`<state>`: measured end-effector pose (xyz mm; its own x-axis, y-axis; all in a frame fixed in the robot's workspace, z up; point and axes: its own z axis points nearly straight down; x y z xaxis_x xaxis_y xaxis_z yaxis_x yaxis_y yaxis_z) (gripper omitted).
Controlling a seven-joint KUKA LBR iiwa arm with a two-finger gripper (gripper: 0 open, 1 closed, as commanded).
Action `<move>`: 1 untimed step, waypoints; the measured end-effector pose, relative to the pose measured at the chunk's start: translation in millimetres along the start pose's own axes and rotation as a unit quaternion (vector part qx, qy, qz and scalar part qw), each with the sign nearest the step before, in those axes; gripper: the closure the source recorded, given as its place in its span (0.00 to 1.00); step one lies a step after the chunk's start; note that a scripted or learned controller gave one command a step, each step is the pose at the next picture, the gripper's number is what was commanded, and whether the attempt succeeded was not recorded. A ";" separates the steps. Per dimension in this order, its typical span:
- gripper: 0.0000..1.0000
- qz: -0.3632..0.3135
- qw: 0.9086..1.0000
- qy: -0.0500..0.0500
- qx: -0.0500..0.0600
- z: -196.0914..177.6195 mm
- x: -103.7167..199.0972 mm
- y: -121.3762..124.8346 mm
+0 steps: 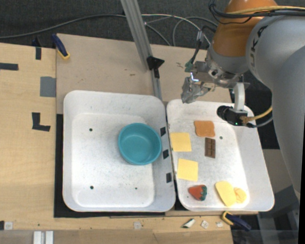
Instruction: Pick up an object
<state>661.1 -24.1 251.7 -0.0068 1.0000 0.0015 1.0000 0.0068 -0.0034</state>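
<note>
the gripper hangs over the far left corner of the right bin, close to the rim where the two bins meet. how wide the claw stands cannot be told from this angle. nothing is seen held in it, and whether it touches the bin rim cannot be told.

candidate objects lie in the right bin, all nearer than the claw and apart from it: an orange-brown slice at the far side, a dark brown bar just near of it, a yellow square to the left, a second yellow square nearer, a red and green piece and a yellow piece at the near edge.

the left bin holds a teal bowl, upright.
</note>
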 end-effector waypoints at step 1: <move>1.00 0.000 1.000 0.000 0.000 12.4 58.6 5.5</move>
<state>666.1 34.5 239.3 -0.0069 1.0000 0.0015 1.0000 0.0069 -0.0031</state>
